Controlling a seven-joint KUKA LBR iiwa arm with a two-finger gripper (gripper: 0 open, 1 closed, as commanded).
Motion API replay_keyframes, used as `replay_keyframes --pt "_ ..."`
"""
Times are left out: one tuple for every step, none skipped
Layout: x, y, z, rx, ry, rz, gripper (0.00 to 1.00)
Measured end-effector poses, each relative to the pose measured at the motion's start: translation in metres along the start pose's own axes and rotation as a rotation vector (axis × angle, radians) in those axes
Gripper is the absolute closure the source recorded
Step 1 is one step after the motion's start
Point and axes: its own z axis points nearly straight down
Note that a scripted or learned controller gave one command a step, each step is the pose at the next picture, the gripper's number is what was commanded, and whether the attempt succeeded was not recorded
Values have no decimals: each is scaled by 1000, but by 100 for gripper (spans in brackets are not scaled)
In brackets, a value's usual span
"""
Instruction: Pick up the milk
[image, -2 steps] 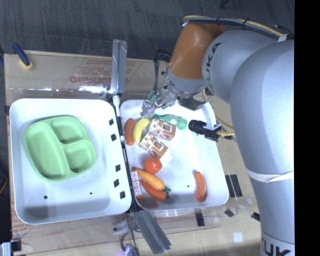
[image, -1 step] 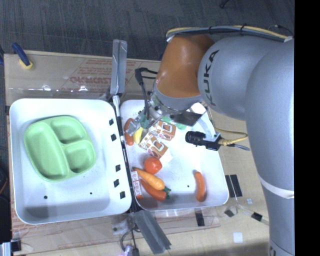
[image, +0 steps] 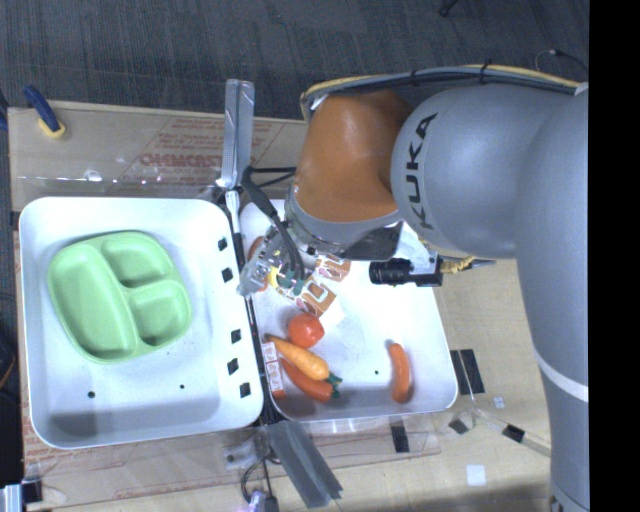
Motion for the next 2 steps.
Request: replay_keyframes --pt "79 32 20 2 2 248 100" --pt "120 55 -14 -2 -3 95 100"
